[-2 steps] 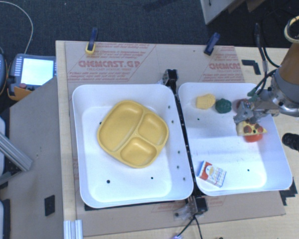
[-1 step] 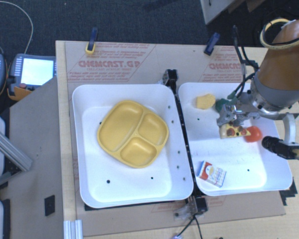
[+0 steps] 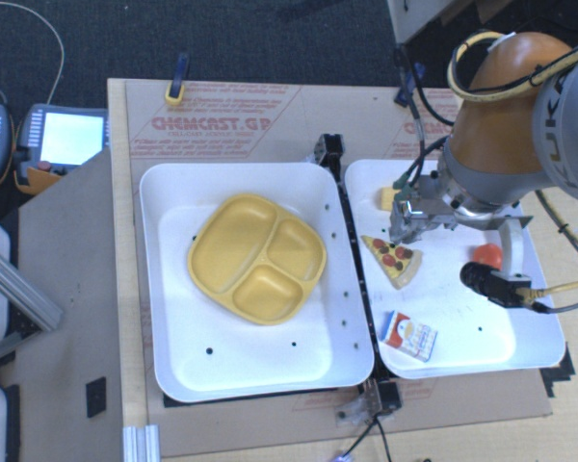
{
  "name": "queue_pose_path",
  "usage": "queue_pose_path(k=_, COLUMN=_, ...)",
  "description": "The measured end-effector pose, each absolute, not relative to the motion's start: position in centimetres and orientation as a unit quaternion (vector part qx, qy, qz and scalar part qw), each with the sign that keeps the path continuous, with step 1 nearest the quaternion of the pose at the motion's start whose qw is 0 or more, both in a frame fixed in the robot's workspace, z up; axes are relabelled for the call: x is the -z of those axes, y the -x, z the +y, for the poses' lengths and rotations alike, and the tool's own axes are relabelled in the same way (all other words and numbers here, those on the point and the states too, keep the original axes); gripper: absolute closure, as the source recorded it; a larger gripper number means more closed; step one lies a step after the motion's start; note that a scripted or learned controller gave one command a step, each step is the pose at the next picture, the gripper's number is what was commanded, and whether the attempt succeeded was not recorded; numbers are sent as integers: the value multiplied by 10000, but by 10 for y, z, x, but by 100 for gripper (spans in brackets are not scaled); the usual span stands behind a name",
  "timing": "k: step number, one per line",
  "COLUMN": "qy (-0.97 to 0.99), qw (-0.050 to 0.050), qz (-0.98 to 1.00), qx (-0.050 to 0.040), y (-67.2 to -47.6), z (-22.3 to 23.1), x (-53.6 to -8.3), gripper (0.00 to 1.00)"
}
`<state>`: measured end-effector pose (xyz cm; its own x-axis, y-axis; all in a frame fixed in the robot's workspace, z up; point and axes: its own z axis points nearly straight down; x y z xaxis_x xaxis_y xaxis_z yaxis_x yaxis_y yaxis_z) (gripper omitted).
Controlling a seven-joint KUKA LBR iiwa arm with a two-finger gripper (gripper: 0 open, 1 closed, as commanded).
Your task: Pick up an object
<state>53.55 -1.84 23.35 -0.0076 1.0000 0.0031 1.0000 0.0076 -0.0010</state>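
Note:
In the right bin (image 3: 520, 354) a toy pizza slice (image 3: 395, 260) lies near the left wall. My gripper (image 3: 401, 227) hangs just above the slice's upper end, pointing down, under the arm's orange band. Behind the gripper a small pale yellow block (image 3: 387, 198) sits near the bin's far left corner. A red object (image 3: 487, 255) lies to the right, partly hidden by the wrist. A small red, white and blue box (image 3: 408, 336) rests near the front of this bin.
The left bin (image 3: 173, 354) holds a yellow divided plate (image 3: 257, 257) at its middle. A black clamp (image 3: 328, 148) sits at the far end of the wall between the bins. Bare white floor lies at the right bin's front right.

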Motion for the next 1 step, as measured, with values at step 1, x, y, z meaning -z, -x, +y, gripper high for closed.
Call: queue_pose_path(k=1, qy=7045, qw=10, qz=-7097, qx=6, y=-539, z=41, x=-229, gripper=100)
